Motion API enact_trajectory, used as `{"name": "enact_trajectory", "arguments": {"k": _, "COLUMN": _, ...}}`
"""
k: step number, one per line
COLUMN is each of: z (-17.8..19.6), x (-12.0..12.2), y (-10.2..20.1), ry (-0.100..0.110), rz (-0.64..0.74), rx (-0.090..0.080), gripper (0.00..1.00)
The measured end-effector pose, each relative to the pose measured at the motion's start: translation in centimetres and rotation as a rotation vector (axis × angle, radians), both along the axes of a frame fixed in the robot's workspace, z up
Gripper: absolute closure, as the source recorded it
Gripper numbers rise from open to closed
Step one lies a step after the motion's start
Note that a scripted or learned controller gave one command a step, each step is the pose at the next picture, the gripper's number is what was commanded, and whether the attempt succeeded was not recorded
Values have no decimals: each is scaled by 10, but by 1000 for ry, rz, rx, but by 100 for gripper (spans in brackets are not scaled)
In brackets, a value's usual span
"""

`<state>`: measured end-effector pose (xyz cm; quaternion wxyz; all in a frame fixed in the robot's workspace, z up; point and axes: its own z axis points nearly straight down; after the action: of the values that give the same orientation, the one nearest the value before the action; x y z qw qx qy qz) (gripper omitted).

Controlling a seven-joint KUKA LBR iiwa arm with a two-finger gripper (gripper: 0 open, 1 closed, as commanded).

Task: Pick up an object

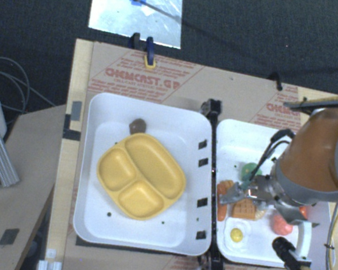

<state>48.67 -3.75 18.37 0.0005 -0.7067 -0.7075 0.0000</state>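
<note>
Nearest the camera, the grey arm with the orange band (pixel 323 158) is seen reaching in from the right over the right-hand shallow white bin (pixel 237 133), its bulk hiding much of that bin. At its lower left the metal jaws (pixel 239 197) are seen low among a cluster of small toy foods: an orange waffle-like square (pixel 244 210), an orange ridged piece (pixel 224 187), a green rounded piece (pixel 250 171), a fried-egg toy (pixel 237 234) and a red rounded piece (pixel 282 225). Whether the jaws are wide or narrow cannot be told, as their tips are lost against the clutter. The waffle-like square is judged the likeliest target; it lies just below and slightly right of the jaws, touching or nearly touching them, with no clear long axis. Nothing can be confirmed as held. In the left-hand white bin (pixel 87 214) a yellow three-compartment plastic tray (pixel 141 176) lies tilted, with a small brown lump (pixel 137 125) just above it, well apart from the jaws, on the desk (pixel 36 153)
</note>
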Motion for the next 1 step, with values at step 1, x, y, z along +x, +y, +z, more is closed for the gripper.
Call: {"name": "enact_trajectory", "arguments": {"k": 1, "z": 283, "x": 1, "y": 53, "ry": -23, "rz": 8, "rx": 2, "gripper": 0}}
